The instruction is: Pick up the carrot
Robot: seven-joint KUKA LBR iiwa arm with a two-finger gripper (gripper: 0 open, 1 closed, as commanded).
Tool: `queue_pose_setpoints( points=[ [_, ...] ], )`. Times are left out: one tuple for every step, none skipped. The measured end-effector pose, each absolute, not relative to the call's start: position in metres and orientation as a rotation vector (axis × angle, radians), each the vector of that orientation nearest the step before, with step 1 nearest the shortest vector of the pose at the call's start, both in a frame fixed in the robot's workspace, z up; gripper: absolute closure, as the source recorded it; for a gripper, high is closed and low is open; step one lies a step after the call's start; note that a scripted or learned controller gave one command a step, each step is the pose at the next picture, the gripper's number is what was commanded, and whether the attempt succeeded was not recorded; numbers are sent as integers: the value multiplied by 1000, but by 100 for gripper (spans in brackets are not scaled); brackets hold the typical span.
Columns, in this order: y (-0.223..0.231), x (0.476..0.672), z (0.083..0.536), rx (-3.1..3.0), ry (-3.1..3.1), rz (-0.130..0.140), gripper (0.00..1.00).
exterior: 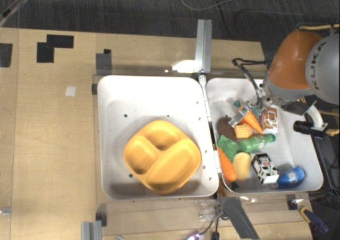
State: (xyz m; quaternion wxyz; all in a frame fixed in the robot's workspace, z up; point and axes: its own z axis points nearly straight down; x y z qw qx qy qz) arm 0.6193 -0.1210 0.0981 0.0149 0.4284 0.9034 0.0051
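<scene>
Carrot (227, 164) at right bin's (313, 154) left wall, potato (241, 165) touching; hand (248, 110) state unclear.

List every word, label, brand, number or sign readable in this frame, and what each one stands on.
"KU": partial dark letters on the grey arm housing at the right edge; the rest is cut off.
Small carton in the right bin: printed orange and white, too small to read.
Black-and-white box: pattern only, nothing legible.
Blue can: print too blurred to read.
Yellow sectioned plate in the left bin: no text.
</scene>
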Motion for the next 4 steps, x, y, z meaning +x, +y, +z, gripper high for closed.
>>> queue_pose_setpoints(
  points=[
    [-119, 622, 127, 1339, 2835, 5, 0],
    [-119, 621, 126, 1339, 2836, 5, 0],
    [-175, 652, 192, 1051, 2951, 3, 0],
    [-137, 652, 132, 1038, 2959, 3, 0]
  ],
)
